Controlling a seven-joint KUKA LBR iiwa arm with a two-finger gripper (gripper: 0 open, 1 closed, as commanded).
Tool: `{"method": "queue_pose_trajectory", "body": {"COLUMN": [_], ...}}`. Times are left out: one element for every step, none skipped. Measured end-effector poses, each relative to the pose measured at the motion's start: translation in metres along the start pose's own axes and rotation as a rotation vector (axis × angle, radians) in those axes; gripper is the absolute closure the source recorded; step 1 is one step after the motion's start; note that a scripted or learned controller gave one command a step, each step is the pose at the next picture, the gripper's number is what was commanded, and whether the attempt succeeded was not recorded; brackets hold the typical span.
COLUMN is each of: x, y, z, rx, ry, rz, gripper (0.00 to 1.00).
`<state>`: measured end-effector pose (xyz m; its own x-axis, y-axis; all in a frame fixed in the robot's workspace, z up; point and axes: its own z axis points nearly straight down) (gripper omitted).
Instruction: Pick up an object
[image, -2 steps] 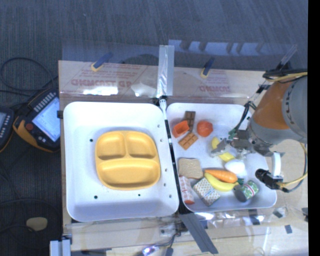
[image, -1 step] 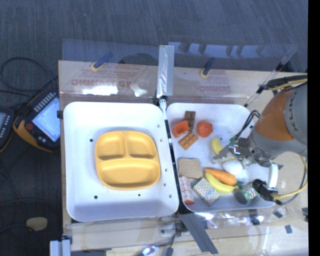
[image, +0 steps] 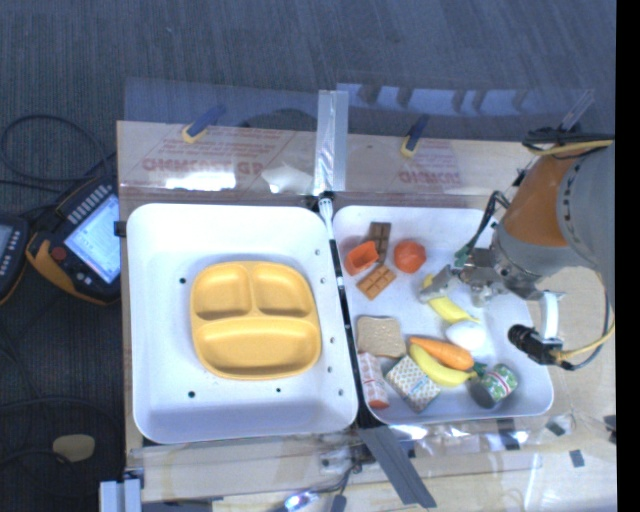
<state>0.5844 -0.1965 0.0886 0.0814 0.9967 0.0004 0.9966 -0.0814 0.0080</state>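
As I watch from the overhead camera, the table (image: 225, 165) carries two shallow white bins side by side. My left bin (image: 150, 330) holds a yellow divided tray (image: 255, 318), its long side running left to right.

The grey arm (image: 570, 215), with its orange band, comes in from the right edge, where most of it is cut off, and bends down over the right bin (image: 540, 400). Its pincer (image: 462, 275) hangs low over the bin's middle right, just above a yellow piece (image: 445, 307) whose long axis slants from upper left to lower right. Cables and the wrist body cover the pincer's tips, so I cannot tell whether it is released or clenched, nor whether anything is in it.

Below that lie a white egg-like object (image: 467, 334) and a carrot (image: 443, 352) touching a banana (image: 437, 367), both pointing left to right with a slight downward slant. A slice of bread (image: 380, 336) lies left of them, a patterned box (image: 412, 383) below it, and a dark can (image: 494, 385) near the lower right corner. Up top sit a tomato (image: 408, 256), a brown waffle piece (image: 376, 282), an orange wedge (image: 360, 256) and a chocolate block (image: 380, 234).
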Motion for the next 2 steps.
{"method": "queue_pose_trajectory", "body": {"x": [0.001,0.053], "y": [0.001,-0.027], "z": [-0.010,-0.107], "rx": [-0.003,0.010], "ry": [0.001,-0.001], "rz": [-0.001,-0.014], "gripper": [1.00,1.00]}}
